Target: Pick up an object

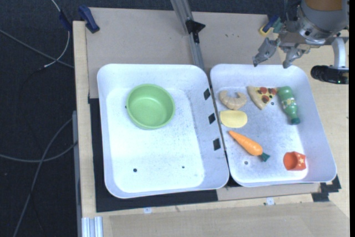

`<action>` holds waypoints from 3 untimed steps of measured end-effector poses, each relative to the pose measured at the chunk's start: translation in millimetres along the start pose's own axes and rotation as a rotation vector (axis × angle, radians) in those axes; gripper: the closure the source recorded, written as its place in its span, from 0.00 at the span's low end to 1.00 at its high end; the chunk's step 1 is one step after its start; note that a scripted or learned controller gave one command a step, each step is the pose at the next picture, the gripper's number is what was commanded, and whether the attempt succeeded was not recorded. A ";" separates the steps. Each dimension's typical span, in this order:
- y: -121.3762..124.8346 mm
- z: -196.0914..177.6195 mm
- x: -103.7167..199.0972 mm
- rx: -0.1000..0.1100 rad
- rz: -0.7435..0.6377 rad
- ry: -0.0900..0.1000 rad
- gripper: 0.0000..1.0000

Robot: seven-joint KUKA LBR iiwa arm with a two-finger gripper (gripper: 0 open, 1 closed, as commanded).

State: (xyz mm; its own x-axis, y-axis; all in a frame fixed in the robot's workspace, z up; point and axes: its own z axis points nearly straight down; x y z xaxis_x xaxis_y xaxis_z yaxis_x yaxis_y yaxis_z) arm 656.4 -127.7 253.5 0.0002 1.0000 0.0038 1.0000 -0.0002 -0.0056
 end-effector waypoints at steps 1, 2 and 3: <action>3.6 63.3 -2.2 0.009 0.001 -0.001 0.00; 1.5 118.0 9.1 0.009 -0.002 0.000 0.00; 3.3 155.5 9.8 -0.002 -0.002 -0.002 0.00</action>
State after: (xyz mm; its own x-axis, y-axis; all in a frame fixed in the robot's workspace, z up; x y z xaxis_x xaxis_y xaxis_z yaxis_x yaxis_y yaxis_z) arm 658.8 -117.3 98.0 -0.0022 1.0000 0.0019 1.0000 0.0022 -0.0032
